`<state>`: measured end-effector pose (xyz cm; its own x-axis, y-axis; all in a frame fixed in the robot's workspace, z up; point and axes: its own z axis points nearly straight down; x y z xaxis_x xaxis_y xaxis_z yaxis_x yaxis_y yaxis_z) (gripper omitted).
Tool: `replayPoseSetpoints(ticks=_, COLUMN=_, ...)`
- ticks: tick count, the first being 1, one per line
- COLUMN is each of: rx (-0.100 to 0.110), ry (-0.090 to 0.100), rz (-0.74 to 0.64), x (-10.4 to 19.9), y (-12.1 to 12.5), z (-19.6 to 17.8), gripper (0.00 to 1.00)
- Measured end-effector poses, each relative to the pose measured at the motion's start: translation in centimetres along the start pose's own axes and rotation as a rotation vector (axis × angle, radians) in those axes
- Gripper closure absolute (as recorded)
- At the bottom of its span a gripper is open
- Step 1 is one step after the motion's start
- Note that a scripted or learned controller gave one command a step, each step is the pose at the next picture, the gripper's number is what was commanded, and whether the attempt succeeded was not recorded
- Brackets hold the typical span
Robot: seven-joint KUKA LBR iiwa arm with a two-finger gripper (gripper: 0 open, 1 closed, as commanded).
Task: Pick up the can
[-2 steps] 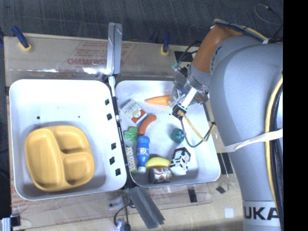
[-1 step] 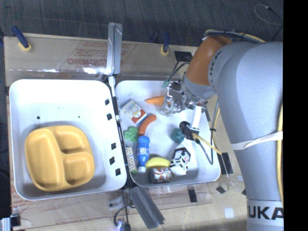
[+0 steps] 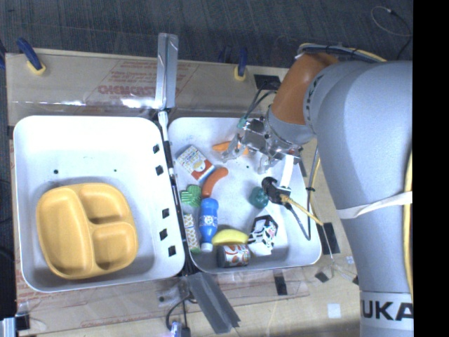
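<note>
The bench [image 3: 84, 76] is tan board over dark floor, bearing two white bins. The left bin [image 3: 42, 139] holds a yellow divided tray [image 3: 85, 227]. In the right bin [image 3: 298, 248], the can [image 3: 233, 255] lies at the near wall, touching a banana [image 3: 229, 236] beside a blue bottle [image 3: 208, 222]. The gripper [image 3: 254, 144] hovers at the far end, well apart from the can; its state cannot be determined.

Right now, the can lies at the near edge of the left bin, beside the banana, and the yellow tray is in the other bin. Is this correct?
Not quite. The camera view shows the can at the near edge of the right bin, not the left one, beside the banana. The yellow tray is in the other bin, the left bin.
</note>
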<state>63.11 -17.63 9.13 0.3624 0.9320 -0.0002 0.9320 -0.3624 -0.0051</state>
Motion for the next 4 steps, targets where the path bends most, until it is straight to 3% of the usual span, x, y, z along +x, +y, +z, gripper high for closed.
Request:
replayPoseSetpoints(ticks=1, rx=-0.007, ry=0.001, rz=-0.027, x=-1.2, y=3.3, z=-11.1, gripper=0.0)
replayPoseSetpoints(ticks=2, rx=-0.001, ry=0.0, rz=-0.143, x=-3.9, y=-3.0, z=-8.7, gripper=0.0)
replayPoseSetpoints(ticks=3, rx=-0.001, ry=0.0, rz=-0.136, x=-4.0, y=-4.6, z=-3.2, gripper=0.0)
replayPoseSetpoints(ticks=4, rx=0.0, ry=0.0, rz=-0.012, x=-1.8, y=2.0, z=0.0, gripper=0.0)
